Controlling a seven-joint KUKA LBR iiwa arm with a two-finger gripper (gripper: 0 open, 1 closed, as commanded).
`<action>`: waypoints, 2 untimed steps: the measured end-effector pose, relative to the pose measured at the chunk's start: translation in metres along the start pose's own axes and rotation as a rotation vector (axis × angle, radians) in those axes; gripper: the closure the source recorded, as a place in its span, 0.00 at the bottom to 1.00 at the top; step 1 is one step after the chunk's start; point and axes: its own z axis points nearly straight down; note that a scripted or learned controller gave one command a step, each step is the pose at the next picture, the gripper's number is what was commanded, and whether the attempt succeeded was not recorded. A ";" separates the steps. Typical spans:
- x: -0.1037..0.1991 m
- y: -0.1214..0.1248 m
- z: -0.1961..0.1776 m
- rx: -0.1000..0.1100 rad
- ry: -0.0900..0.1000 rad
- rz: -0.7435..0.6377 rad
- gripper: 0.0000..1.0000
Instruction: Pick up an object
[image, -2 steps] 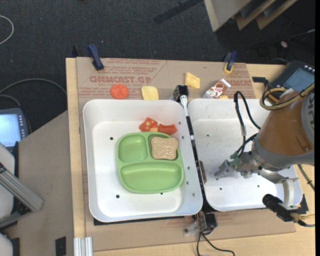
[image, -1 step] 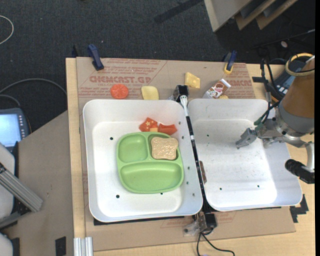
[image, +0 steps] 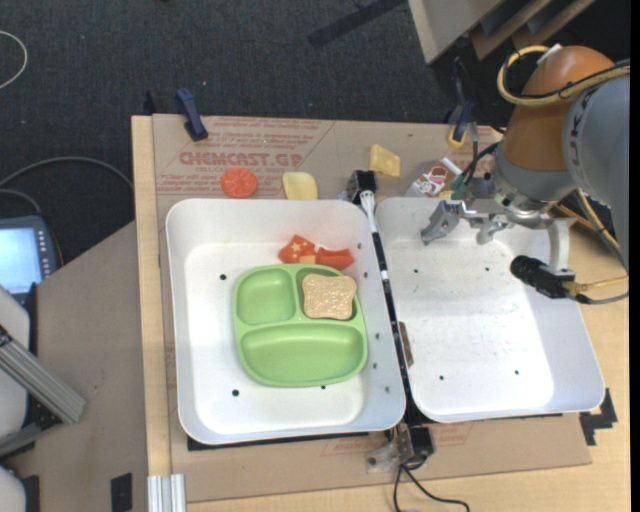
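Left shallow white bin (image: 190, 300): holding a green three-compartment plastic tray (image: 298, 325), lying flat near the bin's middle. In the tray's upper right compartment, a slice of tan toast-shaped toy bread (image: 329, 296), resting inside the compartment walls. Just beyond the tray's far edge, touching or nearly touching it, a cluster of red-orange toy food pieces (image: 316, 252) on the bin floor.

Right shallow white bin (image: 500, 340): floor bare apart from small dark specks.

Outside the bins, on the brown cardboard sheet (image: 160, 200) along the far side: round orange-red disc (image: 239, 182), pale yellow rounded block (image: 299, 185), yellow wedge-shaped piece (image: 384, 160), small red-and-white printed packet (image: 433, 180).

Grey two-finger gripper (image: 462, 224): hanging over the far edge of the right bin, fingers spread apart, nothing between them. Well apart from the tray and its contents in the other bin.

Status of task: not done. No object lifted, none pinched. Remaining, by judgement: choice of a target, most likely the bread slice or the red-orange pieces, then travel across to the left bin, descent, closure, lift.
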 end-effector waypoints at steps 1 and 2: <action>-0.004 -0.005 0.000 0.008 0.000 0.007 0.00; -0.012 -0.076 0.073 0.019 0.003 0.011 0.00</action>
